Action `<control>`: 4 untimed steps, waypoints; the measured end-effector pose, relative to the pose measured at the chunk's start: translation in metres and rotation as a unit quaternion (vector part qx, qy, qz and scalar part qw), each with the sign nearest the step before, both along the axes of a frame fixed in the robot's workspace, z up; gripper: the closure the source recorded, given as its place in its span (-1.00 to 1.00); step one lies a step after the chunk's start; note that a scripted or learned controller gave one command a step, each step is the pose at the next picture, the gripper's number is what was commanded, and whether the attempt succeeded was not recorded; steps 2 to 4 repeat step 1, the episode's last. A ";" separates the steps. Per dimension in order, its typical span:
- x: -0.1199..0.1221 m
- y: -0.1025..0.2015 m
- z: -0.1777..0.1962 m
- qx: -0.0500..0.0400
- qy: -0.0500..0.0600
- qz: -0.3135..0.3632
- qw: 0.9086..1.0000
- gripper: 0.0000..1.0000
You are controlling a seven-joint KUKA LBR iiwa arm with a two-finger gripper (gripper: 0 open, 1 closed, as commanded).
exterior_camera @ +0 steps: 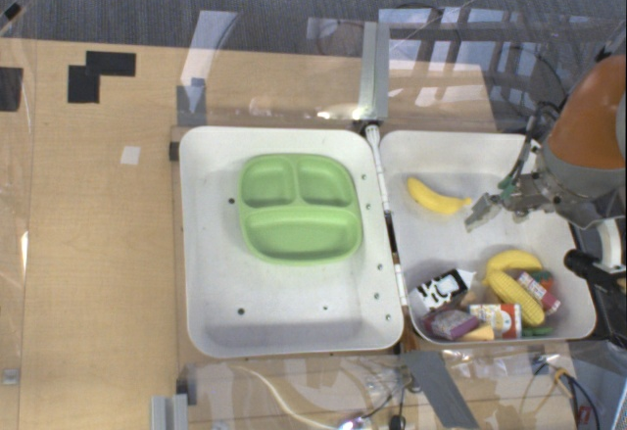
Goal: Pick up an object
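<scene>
One banana (435, 197) lies just left of the hand (484, 213), whose fingers are spread and hold nothing.

No text reads clearly anywhere here. The red-labelled packet (498, 319) carries print, but it's too small. Same for the black-and-white box (443, 287).

Surfaces: mostly plastic on a wood-look bench.
Both bins, left (211, 310) and right (431, 149), look like smooth white plastic, faintly glossy. Green divided plate (299, 208): smooth matt plastic. Banana (435, 197) smooth, yellow, plastic-looking. Bench top (88, 252) pale wood grain, matt. Clear shiny panels (284, 75) behind. Arm's orange band (593, 119) glossy; gripper (487, 210) dull grey metal.
</scene>
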State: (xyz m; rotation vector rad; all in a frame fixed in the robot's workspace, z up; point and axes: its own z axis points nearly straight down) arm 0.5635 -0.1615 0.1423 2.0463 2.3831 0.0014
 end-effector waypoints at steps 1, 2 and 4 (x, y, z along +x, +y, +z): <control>0.017 0.043 -0.051 -0.001 -0.004 0.124 0.992 -1.00; 0.017 0.043 -0.051 -0.001 -0.004 0.124 0.992 -1.00; 0.017 0.043 -0.051 -0.001 -0.004 0.124 0.992 -1.00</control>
